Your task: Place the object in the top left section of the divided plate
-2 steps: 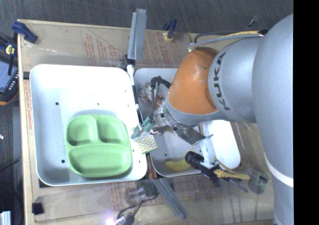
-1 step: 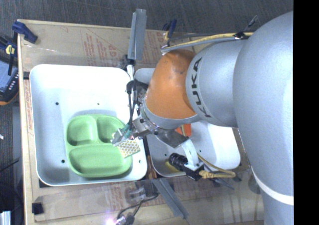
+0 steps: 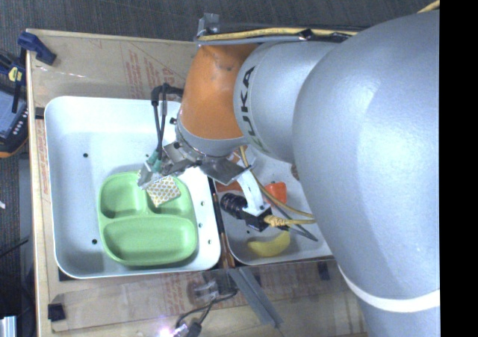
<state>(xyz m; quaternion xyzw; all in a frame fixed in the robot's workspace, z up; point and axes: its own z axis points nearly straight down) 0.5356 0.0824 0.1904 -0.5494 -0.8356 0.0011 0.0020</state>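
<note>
One pincer point(image 3: 153, 172) hangs over the green divided plate point(image 3: 149, 242) beside a waffle-patterned object point(image 3: 163, 190); its grip state is unclear.

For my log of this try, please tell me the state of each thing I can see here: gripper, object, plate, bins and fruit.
Gripper: low over the plate's upper edge, fingers not readable.
Waffle piece: at the gripper's tip, over the plate's upper right section; held or lying, cannot tell.
Plate: green, divided, flat in the left bin.
Left bin: holds the plate.
Right bin: holds a banana and an orange thing, partly behind the arm.
</note>
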